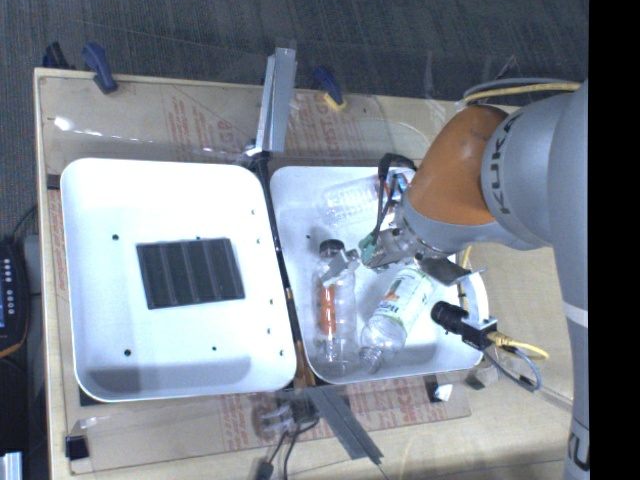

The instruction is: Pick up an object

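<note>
In the right bin (300, 193), two clear plastic bottles lie side by side. The green-labelled bottle (393, 313) slants, cap toward the bin's near edge; the orange-labelled bottle (334, 303) lies nearly lengthwise. Both look light, slippery and crushable, so mid-body is best. The tool (378, 253) hovers near their upper ends; I cannot tell its state.

Red print on the bench (180, 128) too blurred to read, bottle labels (403, 298) illegible
</note>
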Motion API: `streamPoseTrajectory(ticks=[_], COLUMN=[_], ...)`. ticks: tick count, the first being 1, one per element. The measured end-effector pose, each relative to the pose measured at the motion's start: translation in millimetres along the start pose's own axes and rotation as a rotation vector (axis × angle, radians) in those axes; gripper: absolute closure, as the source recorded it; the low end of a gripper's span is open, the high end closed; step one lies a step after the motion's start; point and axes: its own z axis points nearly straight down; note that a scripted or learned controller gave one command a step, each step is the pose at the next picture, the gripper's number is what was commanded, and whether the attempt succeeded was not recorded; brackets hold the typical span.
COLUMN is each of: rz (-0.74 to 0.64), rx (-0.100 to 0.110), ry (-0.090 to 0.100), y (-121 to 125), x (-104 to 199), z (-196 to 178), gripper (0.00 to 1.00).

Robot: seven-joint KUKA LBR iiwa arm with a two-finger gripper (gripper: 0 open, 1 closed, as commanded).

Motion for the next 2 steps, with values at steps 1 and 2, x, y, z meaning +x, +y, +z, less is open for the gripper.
streamPoseTrajectory(ticks=[1,2], rz=[-0.164,-0.030], rx=[-0.001,-0.001], ry=[-0.008,-0.001], y=[33.5,55.1], x=[11.0,-24.3], z=[70.9,71.4], gripper=[0.00,0.00])
